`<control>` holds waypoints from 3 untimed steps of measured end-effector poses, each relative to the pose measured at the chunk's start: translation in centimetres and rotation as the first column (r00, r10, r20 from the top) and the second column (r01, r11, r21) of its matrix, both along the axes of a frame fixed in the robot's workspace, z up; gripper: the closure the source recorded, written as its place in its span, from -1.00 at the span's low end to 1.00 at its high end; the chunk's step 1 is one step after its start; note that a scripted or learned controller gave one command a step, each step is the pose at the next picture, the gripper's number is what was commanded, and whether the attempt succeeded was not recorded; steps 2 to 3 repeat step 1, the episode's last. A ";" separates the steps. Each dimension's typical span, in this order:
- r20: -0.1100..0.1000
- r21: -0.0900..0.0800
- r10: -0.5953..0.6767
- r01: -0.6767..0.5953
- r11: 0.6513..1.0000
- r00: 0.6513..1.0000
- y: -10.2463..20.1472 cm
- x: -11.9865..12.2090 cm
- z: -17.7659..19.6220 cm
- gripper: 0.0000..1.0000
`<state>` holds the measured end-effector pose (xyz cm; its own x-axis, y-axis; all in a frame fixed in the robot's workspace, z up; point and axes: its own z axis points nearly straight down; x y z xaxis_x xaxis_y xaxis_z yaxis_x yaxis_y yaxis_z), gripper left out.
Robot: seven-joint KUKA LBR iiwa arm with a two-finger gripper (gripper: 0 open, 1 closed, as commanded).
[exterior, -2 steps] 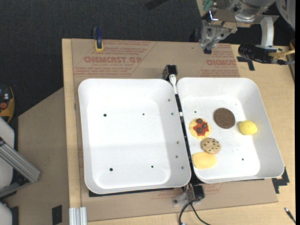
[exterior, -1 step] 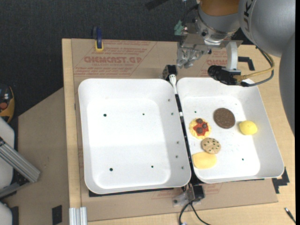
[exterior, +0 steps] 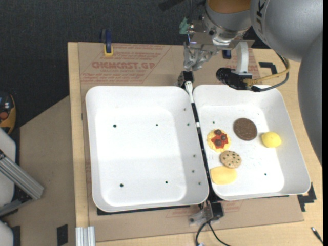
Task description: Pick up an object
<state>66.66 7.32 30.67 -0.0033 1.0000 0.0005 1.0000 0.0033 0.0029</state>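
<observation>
White plastic makes up both bins: the left bin [exterior: 138, 147] has nothing but small dark dots on its floor, while the right bin [exterior: 287, 183] carries all the pickable things, clustered in its middle and lower part. They are a brown round cookie [exterior: 245, 128], a yellow lemon-like piece [exterior: 271, 139] just right of it, a small pizza-like disc with red topping [exterior: 219, 140], a chocolate-chip cookie [exterior: 230, 159] below that, and a pale yellow lump [exterior: 223, 175] touching or nearly touching the chip cookie.

The claw [exterior: 196, 60] hangs at the top centre of the frame, above the bench [exterior: 82, 86] beyond the bins' far rims, well apart from every item. It holds nothing; whether its tips stand open or shut I cannot tell (they are small and tangled with cables here).

For a clean pick, the lemon-like piece looks the best target, in my judgement: it stands apart from its neighbours and has some height to close on. The flat cookies give little edge to grip, and the three items toward the lower middle crowd each other, so a descent there risks nudging two at once.

Open room is generous above the right bin's upper half. The raised seam [exterior: 193, 118] between the bins, close to the pizza disc, is the edge to keep clear of.
</observation>
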 end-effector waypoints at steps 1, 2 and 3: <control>0.001 -0.001 -0.005 0.005 1.000 1.000 -1.5 0.0 1.3 1.00; 0.001 -0.001 -0.005 0.005 1.000 1.000 -1.5 0.0 1.3 1.00; 0.001 -0.001 -0.005 0.005 1.000 1.000 -1.5 0.0 1.3 1.00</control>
